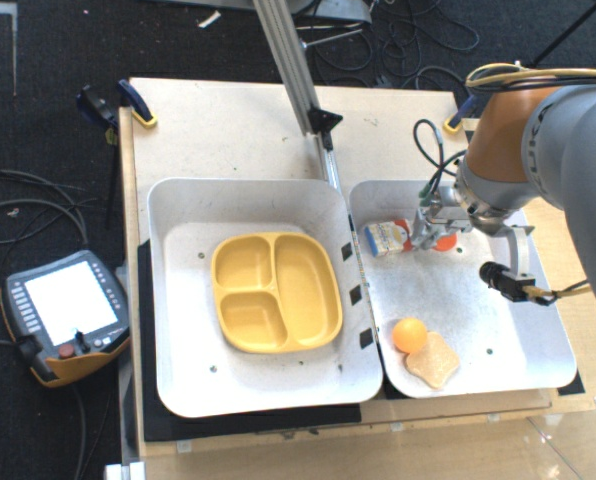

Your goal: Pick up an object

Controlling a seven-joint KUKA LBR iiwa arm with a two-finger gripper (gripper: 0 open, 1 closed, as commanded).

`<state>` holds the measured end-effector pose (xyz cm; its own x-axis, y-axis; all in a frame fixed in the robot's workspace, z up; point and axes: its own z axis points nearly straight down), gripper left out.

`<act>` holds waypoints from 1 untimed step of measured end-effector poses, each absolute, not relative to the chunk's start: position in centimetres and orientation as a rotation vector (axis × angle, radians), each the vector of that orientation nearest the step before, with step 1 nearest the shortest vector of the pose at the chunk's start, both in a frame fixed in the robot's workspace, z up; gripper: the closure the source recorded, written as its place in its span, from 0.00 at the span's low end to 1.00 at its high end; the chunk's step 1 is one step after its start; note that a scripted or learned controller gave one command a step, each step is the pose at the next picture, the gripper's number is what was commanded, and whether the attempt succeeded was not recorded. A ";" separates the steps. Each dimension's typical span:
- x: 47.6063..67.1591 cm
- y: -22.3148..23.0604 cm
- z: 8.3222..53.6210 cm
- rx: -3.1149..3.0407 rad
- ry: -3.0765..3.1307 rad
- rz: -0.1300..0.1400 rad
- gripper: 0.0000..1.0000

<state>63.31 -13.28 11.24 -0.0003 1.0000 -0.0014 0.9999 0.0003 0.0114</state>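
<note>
While the end effector point(430, 230) hangs, grip unclear, one carton point(382, 237), one orange point(410, 335), one bread slice point(434, 361).

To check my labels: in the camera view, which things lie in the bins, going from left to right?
Yellow divided plate → small carton → orange ball → gripper.

— What do we see on the desk point(228, 118)?

— Two shallow white bins. In the left bin point(178, 368) lies a yellow three-compartment plastic plate point(276, 290). In the right bin point(508, 353) we see a small white carton point(382, 236) near the far rim, with our tool point(430, 234) just beside it over something red.

— And nearer us?

— An orange ball point(410, 335) touching a tan bread-like slice point(434, 361).
</note>
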 end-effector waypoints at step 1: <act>63.6 -13.2 17.7 2.214 2.219 0.007 1.00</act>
